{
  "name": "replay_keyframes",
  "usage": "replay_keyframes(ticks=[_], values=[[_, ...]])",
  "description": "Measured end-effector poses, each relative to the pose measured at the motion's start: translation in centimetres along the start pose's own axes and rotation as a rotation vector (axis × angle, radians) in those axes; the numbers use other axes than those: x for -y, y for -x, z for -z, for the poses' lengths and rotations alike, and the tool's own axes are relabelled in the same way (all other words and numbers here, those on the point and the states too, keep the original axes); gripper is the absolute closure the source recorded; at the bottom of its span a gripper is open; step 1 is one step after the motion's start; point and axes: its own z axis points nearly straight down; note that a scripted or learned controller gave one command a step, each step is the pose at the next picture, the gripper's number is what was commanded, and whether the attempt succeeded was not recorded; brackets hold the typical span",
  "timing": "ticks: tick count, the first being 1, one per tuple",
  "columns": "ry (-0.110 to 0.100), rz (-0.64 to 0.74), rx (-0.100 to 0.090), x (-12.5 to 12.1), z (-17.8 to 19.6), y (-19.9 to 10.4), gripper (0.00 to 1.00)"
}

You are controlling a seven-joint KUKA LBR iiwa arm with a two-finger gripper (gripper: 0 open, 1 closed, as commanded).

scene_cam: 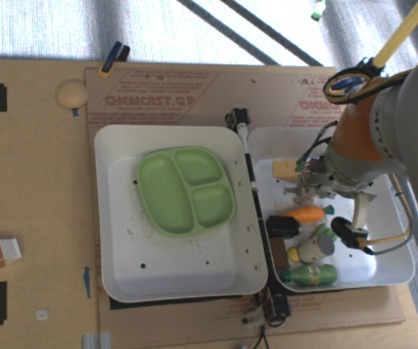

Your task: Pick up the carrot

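Two white bins sit side by side on the desk. The left bin holds a green divided plate, lying flat near its middle. The right bin is crowded: the carrot lies on its side near the middle, a black block just left of it, a green bottle along the near wall, a small pale cup above that, and a tan piece by the far wall. The pincer hangs just above the carrot; how wide it stands, I can't tell.
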Motion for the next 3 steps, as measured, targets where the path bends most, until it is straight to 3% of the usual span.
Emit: replay_keyframes(ticks=[1,2,3], values=[[-0.001,0.0,0.0,0.0,0.0,0.0,0.0],[-0.001,0.337,-0.001,4.5,0.0,1.1,0.0],[-0.003,-0.383,-0.001,7.5,0.0,2.5,0.0]])
